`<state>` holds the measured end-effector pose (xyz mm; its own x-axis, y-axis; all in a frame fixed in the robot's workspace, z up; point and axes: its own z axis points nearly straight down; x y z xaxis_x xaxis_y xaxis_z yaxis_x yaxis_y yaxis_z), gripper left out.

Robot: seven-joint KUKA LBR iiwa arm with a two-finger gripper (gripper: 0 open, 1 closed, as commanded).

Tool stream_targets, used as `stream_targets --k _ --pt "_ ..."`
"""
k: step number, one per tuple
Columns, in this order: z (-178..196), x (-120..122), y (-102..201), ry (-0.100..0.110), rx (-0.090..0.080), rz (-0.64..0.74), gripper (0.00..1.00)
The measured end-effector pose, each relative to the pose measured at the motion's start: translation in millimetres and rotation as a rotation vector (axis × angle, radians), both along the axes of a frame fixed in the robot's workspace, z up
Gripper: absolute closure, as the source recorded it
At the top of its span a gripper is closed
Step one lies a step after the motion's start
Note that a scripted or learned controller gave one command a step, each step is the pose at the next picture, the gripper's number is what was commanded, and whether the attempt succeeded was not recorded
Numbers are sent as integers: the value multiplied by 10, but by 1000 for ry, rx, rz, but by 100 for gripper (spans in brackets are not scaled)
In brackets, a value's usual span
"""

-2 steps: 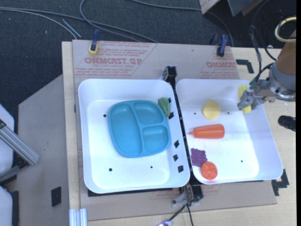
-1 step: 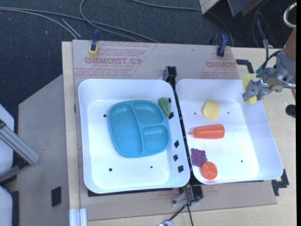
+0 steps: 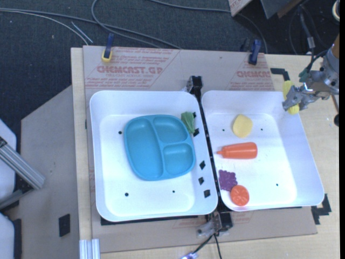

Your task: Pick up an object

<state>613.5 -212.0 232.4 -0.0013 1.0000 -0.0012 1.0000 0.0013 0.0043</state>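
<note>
Nearest the camera, inside the right bin (image 3: 302,144), a small round orange toy (image 3: 240,195) is seen sitting at that bin's near-left corner, with a purple bunch of grapes (image 3: 227,179) touching it on the far side. A bit further back, an orange carrot (image 3: 238,150) is laid on its side left of the bin's middle, pointy end aimed at the bin's left wall. Beyond that, a pale yellow rounded piece (image 3: 242,125) is parked toward the bin's far-left part, apart from the carrot; could be a lemon or a potato, honestly can't be told. To the left of the right bin, the left bin (image 3: 102,144) is filled mostly by a blue divided plate (image 3: 160,147), and a small green thing (image 3: 188,121) is tucked at the plate's far-right edge, close to the right bin's left wall; its shape is too small to be made out. Furthest back, the gripper (image 3: 298,97) is held over the right bin's far-right corner, right around the rim, well away from all four toys. The arm (image 3: 329,74) is cut off by the picture's right edge, so just the wrist is shown. Nothing from the bin is seen gripped. Whether the gripper is open or closed can't be told, since it's blurry and small, and a bit of yellow (image 3: 292,108) right by it can't be identified either.
</note>
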Motion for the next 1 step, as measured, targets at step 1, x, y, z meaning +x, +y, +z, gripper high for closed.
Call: stream_targets --k 1 --pt "-28 41 455 6 4 4 100"
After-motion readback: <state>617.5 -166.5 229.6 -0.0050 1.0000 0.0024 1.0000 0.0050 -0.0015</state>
